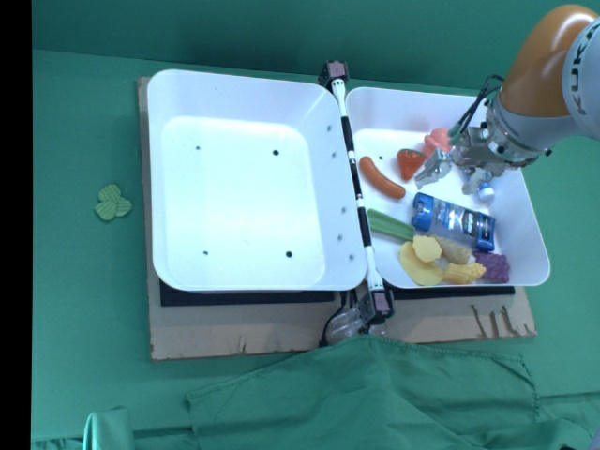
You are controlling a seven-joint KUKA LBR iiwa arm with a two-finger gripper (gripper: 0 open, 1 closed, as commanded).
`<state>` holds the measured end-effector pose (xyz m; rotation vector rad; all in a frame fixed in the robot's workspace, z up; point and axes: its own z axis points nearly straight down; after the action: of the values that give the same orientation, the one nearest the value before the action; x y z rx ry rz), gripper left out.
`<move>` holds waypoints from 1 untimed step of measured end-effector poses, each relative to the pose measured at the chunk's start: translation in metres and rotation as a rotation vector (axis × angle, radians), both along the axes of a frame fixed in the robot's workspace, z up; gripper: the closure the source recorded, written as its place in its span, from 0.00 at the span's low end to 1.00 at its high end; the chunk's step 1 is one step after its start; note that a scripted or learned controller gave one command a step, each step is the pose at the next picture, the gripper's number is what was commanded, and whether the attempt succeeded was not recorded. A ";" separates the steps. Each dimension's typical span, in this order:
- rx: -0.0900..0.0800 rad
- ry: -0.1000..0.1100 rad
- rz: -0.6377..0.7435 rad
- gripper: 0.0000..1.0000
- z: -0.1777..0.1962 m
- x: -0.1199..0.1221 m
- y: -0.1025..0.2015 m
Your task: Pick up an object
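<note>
The bench is covered with green cloth (84, 111), on which a sheet of cardboard (234, 331) carries two shallow white bins side by side. The left bin (159, 101) shows a bare white floor with a few small dark dots. The right bin (530, 242) holds a group of small objects.

The arm (562, 54) enters from the right edge of the view, its orange band uppermost, and reaches down over the upper part of the right bin. The gripper (448, 162) sits low above the bin floor. Whether it is open or closed, and whether it holds anything, cannot be told from this view.

Objects in the right bin:
- A red strawberry (409, 162) lies just left of the gripper, with an orange-pink piece (438, 140) just above it.
- A sausage (381, 177) lies tilted near the bin's left wall.
- A blue bottle (454, 220) lies on its side in the middle of the bin, below the gripper.
- A green stick (389, 225) lies left of the bottle.
- Yellow pieces (424, 256), a corn cob (463, 272) and a purple bunch of grapes (495, 267) are clustered at the near wall.

A small green leaf-shaped item (112, 202) lies on the cloth, well apart from the bins on the left side.
</note>
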<state>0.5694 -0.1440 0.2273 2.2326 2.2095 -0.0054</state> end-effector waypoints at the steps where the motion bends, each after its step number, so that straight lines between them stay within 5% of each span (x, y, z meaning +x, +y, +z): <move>1: -0.002 -0.011 0.009 0.00 -0.046 0.068 0.004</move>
<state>0.6374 -0.1397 0.1814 2.2162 2.2132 0.0048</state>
